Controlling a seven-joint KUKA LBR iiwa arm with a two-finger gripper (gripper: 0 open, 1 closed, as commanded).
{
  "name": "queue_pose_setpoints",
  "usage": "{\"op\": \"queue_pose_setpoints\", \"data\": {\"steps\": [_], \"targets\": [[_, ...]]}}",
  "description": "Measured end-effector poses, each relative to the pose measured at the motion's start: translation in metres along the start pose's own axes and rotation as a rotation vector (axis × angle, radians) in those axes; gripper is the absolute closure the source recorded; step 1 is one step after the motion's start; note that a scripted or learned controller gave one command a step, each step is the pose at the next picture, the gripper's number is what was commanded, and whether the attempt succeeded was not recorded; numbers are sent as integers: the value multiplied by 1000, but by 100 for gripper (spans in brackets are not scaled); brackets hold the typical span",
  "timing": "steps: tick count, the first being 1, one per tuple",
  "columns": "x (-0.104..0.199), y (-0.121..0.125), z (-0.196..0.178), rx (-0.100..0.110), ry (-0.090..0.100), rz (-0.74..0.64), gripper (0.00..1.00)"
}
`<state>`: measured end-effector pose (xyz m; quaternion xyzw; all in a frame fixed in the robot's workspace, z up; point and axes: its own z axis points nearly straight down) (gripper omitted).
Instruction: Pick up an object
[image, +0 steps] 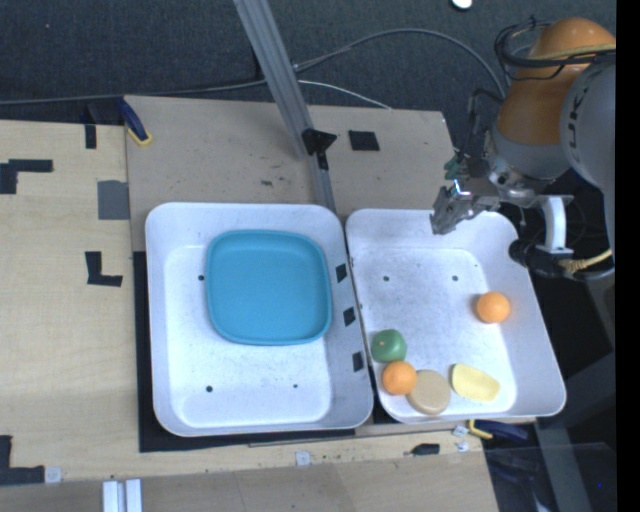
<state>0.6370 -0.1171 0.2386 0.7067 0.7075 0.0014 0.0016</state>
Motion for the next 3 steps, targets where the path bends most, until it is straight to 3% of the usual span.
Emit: {"op": "queue_pose_setpoints", "data": {"steps": [1,3], "targets": [[0,1,-42,1,0,1,100],[93,-3,-24,5,1,-3,100]]}}
